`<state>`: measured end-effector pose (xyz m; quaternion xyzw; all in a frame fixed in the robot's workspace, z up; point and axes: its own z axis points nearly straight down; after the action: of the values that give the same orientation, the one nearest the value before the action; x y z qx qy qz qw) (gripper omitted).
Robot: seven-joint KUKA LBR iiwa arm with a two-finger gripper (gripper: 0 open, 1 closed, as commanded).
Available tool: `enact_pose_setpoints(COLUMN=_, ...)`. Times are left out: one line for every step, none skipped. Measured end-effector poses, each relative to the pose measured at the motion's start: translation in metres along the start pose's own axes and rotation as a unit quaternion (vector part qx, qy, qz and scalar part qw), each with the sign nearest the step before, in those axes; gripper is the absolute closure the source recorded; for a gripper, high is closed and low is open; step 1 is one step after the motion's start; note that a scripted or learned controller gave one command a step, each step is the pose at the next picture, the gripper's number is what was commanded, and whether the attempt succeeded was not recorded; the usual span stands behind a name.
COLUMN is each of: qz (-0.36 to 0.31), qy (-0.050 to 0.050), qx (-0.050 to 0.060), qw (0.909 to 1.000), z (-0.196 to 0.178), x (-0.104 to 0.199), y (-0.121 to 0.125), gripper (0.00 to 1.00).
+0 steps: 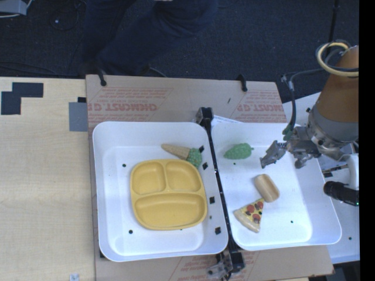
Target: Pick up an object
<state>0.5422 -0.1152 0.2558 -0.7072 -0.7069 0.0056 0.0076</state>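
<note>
Camera view: two shallow white bins (111, 157), a yellow divided plastic plate (168, 193) in the left one. End effector (285, 155) hovers spread and empty over the right bin, near the tan bread roll (266, 187), pizza slice (251, 213) and green leafy toy (238, 151). Nothing's picked yet.

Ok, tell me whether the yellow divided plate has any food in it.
Empty. The yellow divided plate in the left bin shows three bare compartments; the ice cream cone lies beside its upper rim, not in it.
</note>
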Motion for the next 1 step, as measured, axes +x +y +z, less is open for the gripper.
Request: enact_pose_setpoints(qz=-0.001, qy=-0.001, qx=-0.004, qw=1.0, z=-0.0045, x=-0.0001, y=0.0016, gripper=0.0)
